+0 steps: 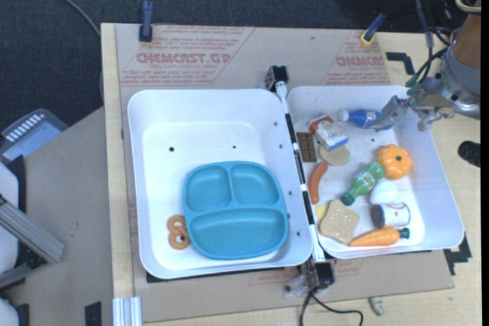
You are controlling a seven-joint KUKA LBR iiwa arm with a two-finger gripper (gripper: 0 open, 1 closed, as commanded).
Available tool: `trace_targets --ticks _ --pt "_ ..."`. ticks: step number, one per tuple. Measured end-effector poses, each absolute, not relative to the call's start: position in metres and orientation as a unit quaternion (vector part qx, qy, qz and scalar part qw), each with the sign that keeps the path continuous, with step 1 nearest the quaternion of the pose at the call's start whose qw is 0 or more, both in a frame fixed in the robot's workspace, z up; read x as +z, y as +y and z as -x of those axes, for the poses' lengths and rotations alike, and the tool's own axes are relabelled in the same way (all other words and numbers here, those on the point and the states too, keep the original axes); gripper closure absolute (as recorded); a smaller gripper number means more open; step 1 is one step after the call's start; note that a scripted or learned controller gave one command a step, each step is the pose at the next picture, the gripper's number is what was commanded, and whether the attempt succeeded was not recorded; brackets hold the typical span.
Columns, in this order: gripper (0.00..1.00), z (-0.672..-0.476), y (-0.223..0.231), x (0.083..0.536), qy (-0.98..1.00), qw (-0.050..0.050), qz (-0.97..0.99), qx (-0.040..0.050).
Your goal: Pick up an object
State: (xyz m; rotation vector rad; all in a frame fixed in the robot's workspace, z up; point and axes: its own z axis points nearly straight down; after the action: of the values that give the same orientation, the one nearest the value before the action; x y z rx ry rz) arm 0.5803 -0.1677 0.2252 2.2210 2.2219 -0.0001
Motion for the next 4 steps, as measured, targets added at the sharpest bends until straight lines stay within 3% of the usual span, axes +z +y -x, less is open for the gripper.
trace_targets --ticks 1,2,3,4 --pt "0.0 -0.575 -0.206 0.18 0.707 0.0 -0.707 -0.0006" --pt "0.0 -0.542 -0.19 0.102 0.706 0.011 -0.708 0.0019" --pt "1.0 -0.543 -0.19 0.112 0.706 0.013 -0.708 0.0022" --pt "1.0 -0.5 -0.186 0.142 0.707 -0.001 -0.707 -0.0002"
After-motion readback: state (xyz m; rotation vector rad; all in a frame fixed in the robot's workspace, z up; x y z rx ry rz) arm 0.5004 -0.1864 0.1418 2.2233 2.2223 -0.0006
